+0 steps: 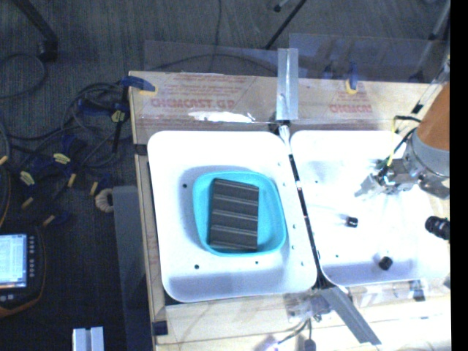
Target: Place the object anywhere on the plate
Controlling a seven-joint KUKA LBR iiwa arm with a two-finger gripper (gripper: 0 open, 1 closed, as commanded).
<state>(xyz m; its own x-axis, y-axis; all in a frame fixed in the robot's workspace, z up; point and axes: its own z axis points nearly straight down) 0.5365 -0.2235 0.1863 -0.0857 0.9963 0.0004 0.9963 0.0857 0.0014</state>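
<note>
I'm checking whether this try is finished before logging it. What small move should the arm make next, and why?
Probably just hold or lift clear. The dark ridged block already lies on the blue plate in the left bin, inside its rim, while the tool hangs over the right bin, well apart from the block. Nothing seems left to place.

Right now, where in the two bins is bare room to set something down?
Left bin: the blue plate with the dark ridged block fills the middle; only the white margin along the rim is free, widest at the near edge. Right bin: the floor by the divider and the near left corner is bare; it is crowded near the tool and the small black pieces.
</note>
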